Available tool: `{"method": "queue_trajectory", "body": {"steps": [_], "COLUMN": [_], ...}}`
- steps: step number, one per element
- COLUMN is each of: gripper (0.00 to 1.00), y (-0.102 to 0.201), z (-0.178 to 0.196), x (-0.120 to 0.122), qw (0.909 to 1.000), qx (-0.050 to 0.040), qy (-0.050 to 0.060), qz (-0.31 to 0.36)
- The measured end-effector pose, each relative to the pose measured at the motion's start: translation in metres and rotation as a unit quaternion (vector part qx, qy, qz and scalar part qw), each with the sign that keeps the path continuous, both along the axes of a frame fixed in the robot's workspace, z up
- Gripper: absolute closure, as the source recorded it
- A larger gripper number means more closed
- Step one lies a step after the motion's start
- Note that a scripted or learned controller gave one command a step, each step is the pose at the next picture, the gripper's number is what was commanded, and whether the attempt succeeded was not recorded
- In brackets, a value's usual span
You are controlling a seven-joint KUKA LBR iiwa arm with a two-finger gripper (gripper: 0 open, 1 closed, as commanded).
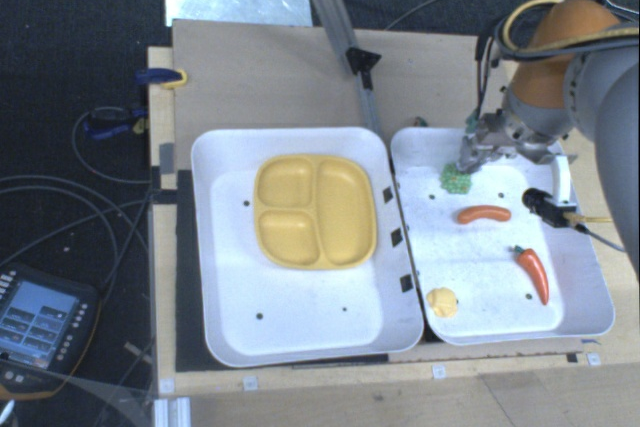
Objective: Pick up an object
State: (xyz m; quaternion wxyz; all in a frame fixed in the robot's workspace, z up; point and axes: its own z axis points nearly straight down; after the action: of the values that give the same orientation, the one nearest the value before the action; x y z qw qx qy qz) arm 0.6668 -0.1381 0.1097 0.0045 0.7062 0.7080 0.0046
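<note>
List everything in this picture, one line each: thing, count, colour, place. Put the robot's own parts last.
bins: 2, white, side by side on the bench
divided plate: 1, yellow, in the left bin, toward its far side
green object: 1, green, far part of the right bin, directly below the gripper
sausage: 1, orange-red, middle of the right bin
chili pepper: 1, red with green stem, right side of the right bin
small yellow object: 1, yellow, near left corner of the right bin
handheld controller: 1, dark with lit screen, lower left, off the bench
gripper: 1, grey, over the green object
</note>
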Motion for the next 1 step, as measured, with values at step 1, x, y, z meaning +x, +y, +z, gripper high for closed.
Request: {"method": "queue_trajectory", "body": {"steps": [1], "gripper": [1.00], "y": [-0.0007], "z": [0.0636], "x": [0.0093], "qw": [1.0000], "qx": [-0.0009], "qy": [0.001], "qz": [0.002]}}
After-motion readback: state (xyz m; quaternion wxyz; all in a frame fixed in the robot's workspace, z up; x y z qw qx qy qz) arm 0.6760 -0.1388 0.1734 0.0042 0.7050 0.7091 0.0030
